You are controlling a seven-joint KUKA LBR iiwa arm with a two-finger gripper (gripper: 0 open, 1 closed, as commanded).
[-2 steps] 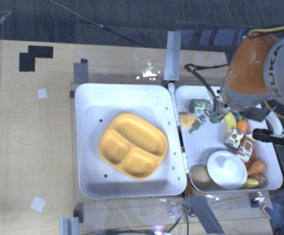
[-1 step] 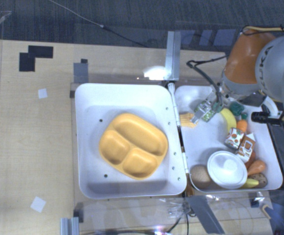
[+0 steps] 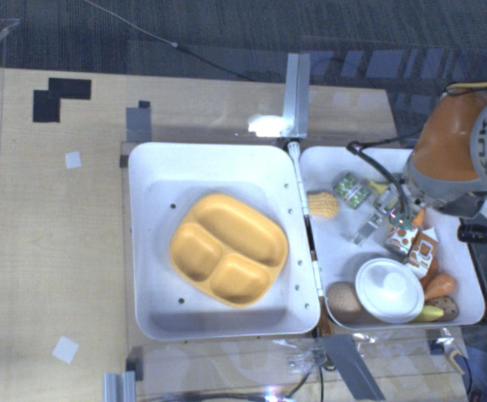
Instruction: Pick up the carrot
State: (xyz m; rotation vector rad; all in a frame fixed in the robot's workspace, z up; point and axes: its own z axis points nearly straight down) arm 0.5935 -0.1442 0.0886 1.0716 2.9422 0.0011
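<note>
Progress: judged from the layout, the pick is not done; the carrot point(image 3: 438, 286) lies in the right bin point(image 3: 334, 239) and nothing lifts it.
Carrot: orange, smooth, tapered, at about four o'clock in that bin, just beside the white bowl point(image 3: 389, 290).
Gripper point(image 3: 375, 222): metal tool low near the bin's centre, at about ten o'clock from the carrot and apart from it; whether it is parted or closed I cannot tell.
Left: reach the carrot, close on it, raise it.
Neighbours: printed carton point(image 3: 413, 248), round brown potato-like item point(image 3: 343, 301), yellow corn point(image 3: 323, 204).
Left bin point(image 3: 151, 224): glossy yellow divided tray point(image 3: 228, 248), rounded.
</note>
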